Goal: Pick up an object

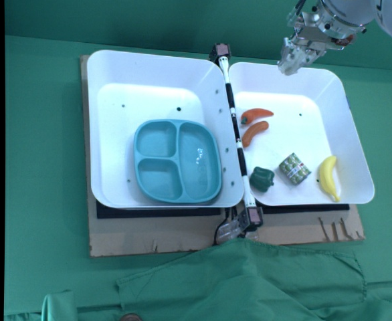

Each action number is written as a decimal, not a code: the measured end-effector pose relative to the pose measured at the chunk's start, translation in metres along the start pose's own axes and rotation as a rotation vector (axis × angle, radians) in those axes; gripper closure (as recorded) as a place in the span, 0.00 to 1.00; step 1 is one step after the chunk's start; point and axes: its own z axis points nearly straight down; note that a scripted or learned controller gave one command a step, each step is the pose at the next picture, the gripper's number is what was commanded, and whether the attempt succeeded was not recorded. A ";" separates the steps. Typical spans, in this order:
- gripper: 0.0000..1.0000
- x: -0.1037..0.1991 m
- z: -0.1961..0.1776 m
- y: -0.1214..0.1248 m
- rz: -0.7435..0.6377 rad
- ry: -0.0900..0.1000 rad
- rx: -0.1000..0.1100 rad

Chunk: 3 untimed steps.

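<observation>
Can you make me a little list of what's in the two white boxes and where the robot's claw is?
left bin: teal divided plate
right bin: red chili pepper, orange chili pepper, green bell pepper, small patterned cube, yellow banana
claw: up over the far rim of the right bin, nothing seen in it
between the bins: black-and-white rod
under the bins: cardboard sheet on green cloth

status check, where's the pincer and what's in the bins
Pincer high over right bin's far edge, nothing held. Two chilies, green pepper, banana untouched. Path clear.
</observation>
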 end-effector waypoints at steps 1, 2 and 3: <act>1.00 0.031 -0.002 0.015 0.000 -0.001 -0.003; 1.00 0.066 -0.007 -0.017 0.000 0.001 0.001; 1.00 0.106 -0.019 0.015 0.000 0.001 -0.003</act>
